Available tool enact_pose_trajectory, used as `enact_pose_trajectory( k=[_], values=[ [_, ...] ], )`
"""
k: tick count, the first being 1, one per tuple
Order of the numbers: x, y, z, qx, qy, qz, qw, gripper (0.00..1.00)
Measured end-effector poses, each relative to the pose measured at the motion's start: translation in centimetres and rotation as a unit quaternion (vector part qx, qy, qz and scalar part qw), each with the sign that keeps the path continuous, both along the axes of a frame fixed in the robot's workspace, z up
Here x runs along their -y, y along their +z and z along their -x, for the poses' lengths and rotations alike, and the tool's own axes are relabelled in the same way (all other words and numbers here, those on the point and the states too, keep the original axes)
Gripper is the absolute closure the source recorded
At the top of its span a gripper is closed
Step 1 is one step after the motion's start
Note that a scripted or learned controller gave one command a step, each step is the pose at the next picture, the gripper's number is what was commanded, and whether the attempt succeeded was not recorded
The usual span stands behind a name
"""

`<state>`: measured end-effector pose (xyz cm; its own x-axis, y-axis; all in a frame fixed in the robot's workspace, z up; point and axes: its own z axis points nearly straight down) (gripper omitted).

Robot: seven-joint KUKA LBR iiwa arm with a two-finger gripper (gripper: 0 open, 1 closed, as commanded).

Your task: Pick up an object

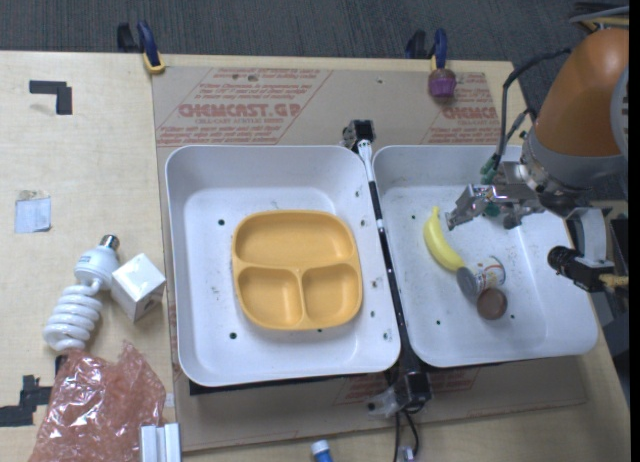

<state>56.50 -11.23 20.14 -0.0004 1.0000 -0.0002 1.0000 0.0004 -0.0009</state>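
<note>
A yellow banana (440, 241) lies in the right bin (560, 335), near its left side. Just below and to the right of it rests a small grey can with a brown end (482, 290), on its side. My gripper (472, 206) hovers over the right bin's upper middle, just up and to the right of the banana's top end, and nothing shows in it. The grey arm with its orange band (590, 90) comes in from the right. In the left bin (190, 250) sits a yellow divided plate (297, 270).
Left of the bins, on the bench, lie a spiral light bulb (78, 302), a white cube (138, 285) and a crumpled pink plastic bag (95, 405). A purple object (442, 82) and blue clamps (150, 48) sit on the cardboard's far edge.
</note>
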Motion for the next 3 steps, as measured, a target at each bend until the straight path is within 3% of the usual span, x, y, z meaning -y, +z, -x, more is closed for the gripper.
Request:
enact_pose_trajectory(
  k=[1, 2, 3],
  values=[
    [1.9, -9.1, 3.9, 0.008, -0.001, 0.0032, 1.0, 0.0],
    [2.0, -8.1, 3.7, 0.01, -0.001, 0.0036, 0.9999, 1.0],
    [2.0, -8.1, 3.7, 0.01, -0.001, 0.0036, 0.9999, 0.0]
  ],
)
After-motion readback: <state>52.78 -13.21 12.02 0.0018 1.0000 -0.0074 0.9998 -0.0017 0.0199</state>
